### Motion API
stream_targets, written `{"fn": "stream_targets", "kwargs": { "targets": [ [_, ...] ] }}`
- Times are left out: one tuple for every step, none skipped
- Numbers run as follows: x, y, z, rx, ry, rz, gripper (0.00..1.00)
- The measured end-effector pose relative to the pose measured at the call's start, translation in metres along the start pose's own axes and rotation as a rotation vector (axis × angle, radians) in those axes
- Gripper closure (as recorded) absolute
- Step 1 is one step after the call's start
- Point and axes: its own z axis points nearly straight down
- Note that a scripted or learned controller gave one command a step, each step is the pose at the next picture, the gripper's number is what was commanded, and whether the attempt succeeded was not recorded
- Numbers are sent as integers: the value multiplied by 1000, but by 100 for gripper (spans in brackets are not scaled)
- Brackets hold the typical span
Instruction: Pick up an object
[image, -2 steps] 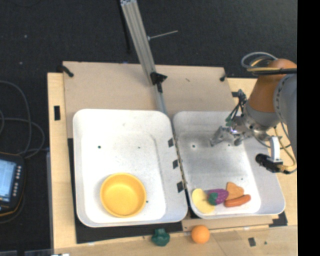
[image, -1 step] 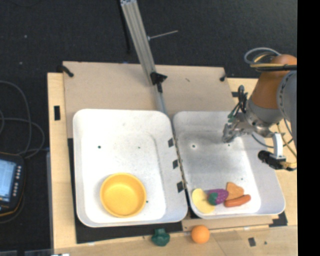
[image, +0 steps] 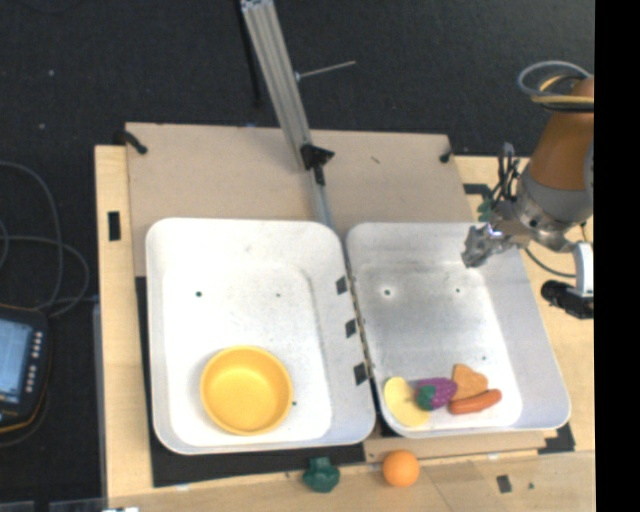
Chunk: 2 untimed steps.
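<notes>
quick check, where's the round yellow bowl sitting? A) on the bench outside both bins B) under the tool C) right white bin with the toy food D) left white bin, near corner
D: the round yellow bowl sits in the near part of the left shallow white bin, while the small pile of toy food lies in the right shallow white bin and the tool hangs over that bin's far right edge.

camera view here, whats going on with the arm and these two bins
A grey and orange arm reaches in from the right, its gripper over the far right corner of the right bin, nothing visibly held. Small toy foods cluster at that bin's near edge, away from the gripper. The left bin holds a yellow bowl. An orange ball and a green piece lie outside on the bench.
</notes>
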Motion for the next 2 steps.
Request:
{"fn": "stream_targets", "kwargs": {
  "targets": [
    [-2, 2, -55, 0, 0, -3, 100],
    [-3, 3, -84, 2, 1, -4, 100]
  ]
}}
